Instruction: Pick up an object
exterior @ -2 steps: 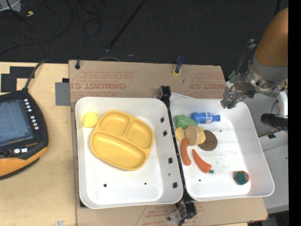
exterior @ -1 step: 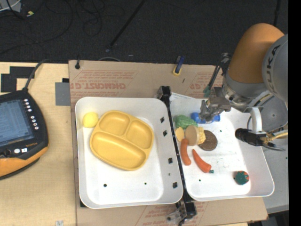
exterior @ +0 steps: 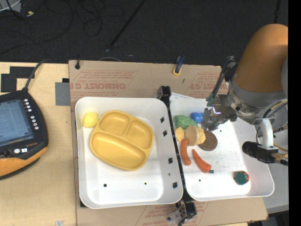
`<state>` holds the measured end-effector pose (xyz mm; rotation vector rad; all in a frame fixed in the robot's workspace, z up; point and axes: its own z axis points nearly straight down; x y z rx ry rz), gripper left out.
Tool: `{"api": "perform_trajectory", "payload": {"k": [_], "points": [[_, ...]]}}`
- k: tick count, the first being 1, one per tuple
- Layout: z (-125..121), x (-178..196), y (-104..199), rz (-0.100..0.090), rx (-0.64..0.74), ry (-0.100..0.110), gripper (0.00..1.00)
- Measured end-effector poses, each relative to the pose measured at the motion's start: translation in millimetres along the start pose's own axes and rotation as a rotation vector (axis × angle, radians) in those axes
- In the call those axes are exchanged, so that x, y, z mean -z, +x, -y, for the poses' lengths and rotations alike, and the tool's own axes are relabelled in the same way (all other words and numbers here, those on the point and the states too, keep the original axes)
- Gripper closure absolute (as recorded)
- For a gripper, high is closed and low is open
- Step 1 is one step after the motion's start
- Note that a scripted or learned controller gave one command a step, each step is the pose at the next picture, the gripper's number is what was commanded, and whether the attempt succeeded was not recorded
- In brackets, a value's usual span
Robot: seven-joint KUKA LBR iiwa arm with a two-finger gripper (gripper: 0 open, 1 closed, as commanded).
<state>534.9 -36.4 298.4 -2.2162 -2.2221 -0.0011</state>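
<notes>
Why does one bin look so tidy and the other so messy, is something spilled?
Nothing looks spilled or broken. The left bin holds a yellow divided plate with a yellow ball beside it. In the right bin, toy foods crowd together near the divider, some overlapping. One small green and red piece lies alone.

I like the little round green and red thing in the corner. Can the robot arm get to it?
Probably yes. The green and red ball sits alone on the right bin's floor, apart from the pile of toy food. The gripper is over that same bin, with nothing lying between them.
</notes>
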Motion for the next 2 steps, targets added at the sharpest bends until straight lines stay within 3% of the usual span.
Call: {"api": "perform_trajectory", "payload": {"k": [1, 2], "points": [[59.6, 18.5, 23.7, 0.001, -0.001, 0.002, 1.00], [58.2, 117.6, 89.3, -0.001, 0.005, -0.011, 1.00]]}}
